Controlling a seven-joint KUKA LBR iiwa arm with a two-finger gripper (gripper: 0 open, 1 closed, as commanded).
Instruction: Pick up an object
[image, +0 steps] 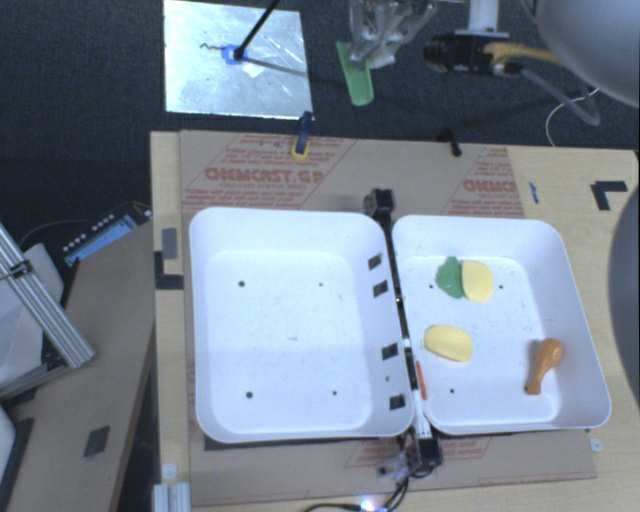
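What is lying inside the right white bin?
The right bin holds a green piece touching a pale yellow piece, a yellow lump and an orange-brown drumstick shape. Whether the green piece continues under the pale yellow one is hidden.

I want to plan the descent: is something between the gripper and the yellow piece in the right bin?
Nothing visible blocks it. The gripper is above the bench's far edge, with a green strip between its fingers. The yellow piece lies uncovered in the right bin, apart from its neighbours.
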